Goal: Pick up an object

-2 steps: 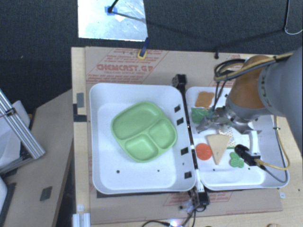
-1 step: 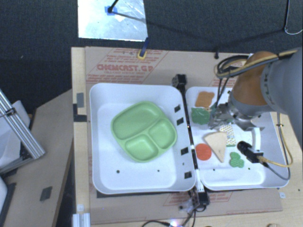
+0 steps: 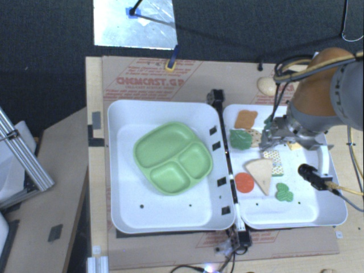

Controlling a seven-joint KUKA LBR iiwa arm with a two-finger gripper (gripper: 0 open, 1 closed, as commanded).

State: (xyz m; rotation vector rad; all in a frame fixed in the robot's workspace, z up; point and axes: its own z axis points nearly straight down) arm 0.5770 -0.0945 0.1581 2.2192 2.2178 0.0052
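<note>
1. Bench of pale wood point(image 3: 68, 152) carrying a cardboard sheet with red print and two shallow white plastic bins side by side, glossy, with rounded corners.
2. Left bin point(image 3: 122, 209): holds a light green plastic divided plate point(image 3: 172, 157), smooth, rounded, three compartments, lying tilted near the bin's middle.
3. Right bin point(image 3: 318, 212): holds small toy foods in its left half.
   - Orange-brown flat rectangular piece point(image 3: 245, 119), near the back edge.
   - Dark green crinkled lump point(image 3: 240, 139), just in front of it, close to the left wall.
   - Tan wedge shaped like a bread slice point(image 3: 261, 174), near the bin's middle.
   - Checkered green-and-white small block point(image 3: 275, 161), touching the wedge's back-right side.
   - Red-orange flat round disc point(image 3: 244, 182), just left of the wedge.
   - Green knobbly broccoli-like piece point(image 3: 284, 194), right of the wedge, toward the front edge.
4. Gripper point(image 3: 272, 137): grey metal, low over the right bin's back half, between the dark green lump and the checkered block; cannot tell how it is set, nor whether anything is pinched.
5. Arm above it: grey casing with a rounded orange band.
</note>
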